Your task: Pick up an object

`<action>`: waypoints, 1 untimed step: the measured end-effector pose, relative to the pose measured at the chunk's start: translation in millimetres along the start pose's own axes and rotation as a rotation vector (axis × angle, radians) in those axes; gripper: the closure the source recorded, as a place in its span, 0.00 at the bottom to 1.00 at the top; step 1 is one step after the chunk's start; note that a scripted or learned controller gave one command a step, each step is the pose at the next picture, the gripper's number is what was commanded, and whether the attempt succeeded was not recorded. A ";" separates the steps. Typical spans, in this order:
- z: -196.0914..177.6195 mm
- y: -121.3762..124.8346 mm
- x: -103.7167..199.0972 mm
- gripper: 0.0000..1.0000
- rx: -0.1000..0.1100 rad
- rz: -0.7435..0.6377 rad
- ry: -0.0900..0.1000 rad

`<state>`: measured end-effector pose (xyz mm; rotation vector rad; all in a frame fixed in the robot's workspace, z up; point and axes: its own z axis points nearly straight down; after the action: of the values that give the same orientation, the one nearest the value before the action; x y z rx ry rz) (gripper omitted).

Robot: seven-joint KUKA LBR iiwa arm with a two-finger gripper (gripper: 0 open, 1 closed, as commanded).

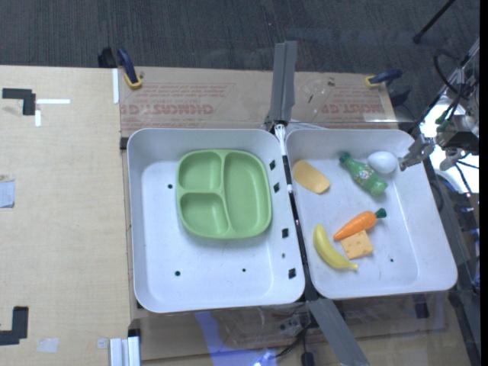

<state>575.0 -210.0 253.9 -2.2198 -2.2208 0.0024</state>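
I am reaching in from the right edge of the frame, and my gripper [418, 152] is sitting at the upper right rim of the right bin [427, 269]. It is a small blur of grey metal there, and I cannot tell how it is set. Nothing is showing in its grip.

Just left of it, a white egg [382, 161] is lying in the upper right part of the right bin, touching or nearly touching a green bottle [363, 174] that is lying tilted, its cap pointing toward the upper left. Further left in the same bin, a yellow-orange wedge [311, 177] is resting near the divider between the bins. Lower down, toward the middle of this bin, an orange carrot [357, 223] with a green top is lying at a slant, with a piece of cheese [357, 245] just below it and a yellow banana [332, 248] curving beside the cheese on its left.

In the left bin [152, 273], a green divided plate [224, 194] with three compartments is sitting flat in the upper middle. Both bins are resting on brown cardboard [198, 101] along the top of the bench.
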 end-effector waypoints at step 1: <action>149.6 61.5 46.4 0.00 -0.004 -0.091 -0.001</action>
<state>636.2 -163.5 104.2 -2.1182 -2.3225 -0.0015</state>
